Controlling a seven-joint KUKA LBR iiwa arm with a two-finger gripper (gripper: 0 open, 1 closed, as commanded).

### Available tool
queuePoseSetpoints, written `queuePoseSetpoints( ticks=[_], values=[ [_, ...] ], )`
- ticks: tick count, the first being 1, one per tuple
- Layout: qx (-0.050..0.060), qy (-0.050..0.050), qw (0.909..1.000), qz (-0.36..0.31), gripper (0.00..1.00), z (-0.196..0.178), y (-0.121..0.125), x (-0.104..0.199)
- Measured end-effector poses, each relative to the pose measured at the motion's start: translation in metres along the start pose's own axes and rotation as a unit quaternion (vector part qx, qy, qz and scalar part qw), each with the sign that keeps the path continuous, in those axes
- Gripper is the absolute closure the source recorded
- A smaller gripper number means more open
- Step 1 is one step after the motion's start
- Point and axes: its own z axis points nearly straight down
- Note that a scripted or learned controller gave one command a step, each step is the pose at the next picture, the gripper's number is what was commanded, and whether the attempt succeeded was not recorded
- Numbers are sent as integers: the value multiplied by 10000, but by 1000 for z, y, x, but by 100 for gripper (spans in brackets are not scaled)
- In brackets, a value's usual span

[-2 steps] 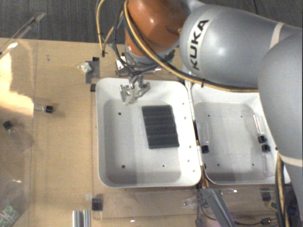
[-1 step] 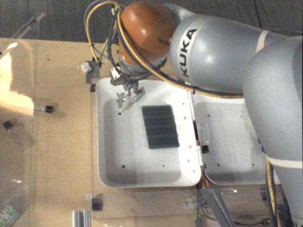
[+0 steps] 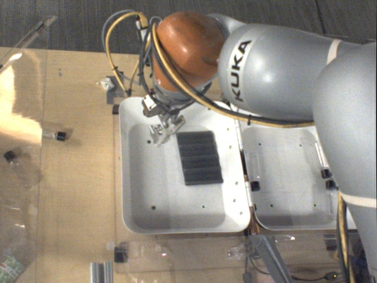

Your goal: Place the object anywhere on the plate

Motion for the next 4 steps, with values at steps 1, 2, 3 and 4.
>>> queuePoseSetpoints(
  ticks=[1, 2, 3, 4],
  values=[
    [4, -5, 9958, -912, 100, -45, -25, -16],
    [8, -5, 9956, -940, 100, -60, -25, -16],
    [-9, -11, 9901, -1402, 100, 9, -24, -15],
    [35, 18, 9922, -1249, 100, 59, 31, -39]
  ],
)
